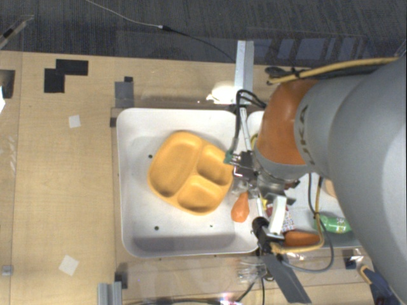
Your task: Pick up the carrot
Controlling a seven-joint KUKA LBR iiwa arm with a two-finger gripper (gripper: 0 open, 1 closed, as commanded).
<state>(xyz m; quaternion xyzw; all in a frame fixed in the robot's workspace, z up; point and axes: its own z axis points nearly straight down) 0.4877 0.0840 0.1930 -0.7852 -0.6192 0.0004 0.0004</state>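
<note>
Over the seam between the two bins, the grey arm with its orange band covers most of the right bin and hides what lies beneath it. The end effector hangs at the left bin's right wall, its body and cables crowding the space just above the carrot. Whether the end effector is open or closed cannot be told from this angle, nor whether it has hold of anything.

The carrot lies inside the left bin, tight against that bin's right wall and toward the counter's near edge, its thicker end pointing to the near edge. Just beside it on the left is a yellow divided plate, which takes up the middle of the left bin; its lower right lobe comes close to the carrot, though it is not clear that the two touch.

In the visible strip of the right bin, toward the near edge, lie a brown sausage-shaped thing and, further right, a green thing partly under the arm.

On the bare counter to the left of the bins sit a black L-shaped mark near the far left corner and two small pale squares.
</note>
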